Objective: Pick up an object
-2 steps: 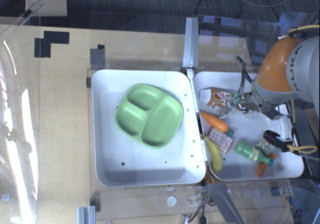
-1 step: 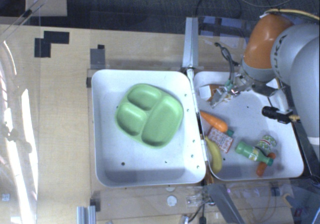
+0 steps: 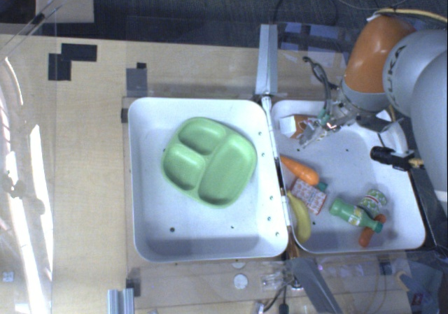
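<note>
1. Gripper (image 3: pixel 313 134) low over right bin (image 3: pixel 350 239), near its far left corner; finger state impossible to tell (too small, blurred).
2. Carrot (image 3: pixel 299 169), banana (image 3: pixel 301 216), green bottle (image 3: pixel 348 210) toward right bin's near edge, apart from gripper.
3. Green divided tray (image 3: pixel 209 161) mid left bin (image 3: pixel 196 246).

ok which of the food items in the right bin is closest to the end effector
The carrot, orange and lying by the bin's left wall, just below the end effector. The banana and green bottle lie farther toward the front.
</note>
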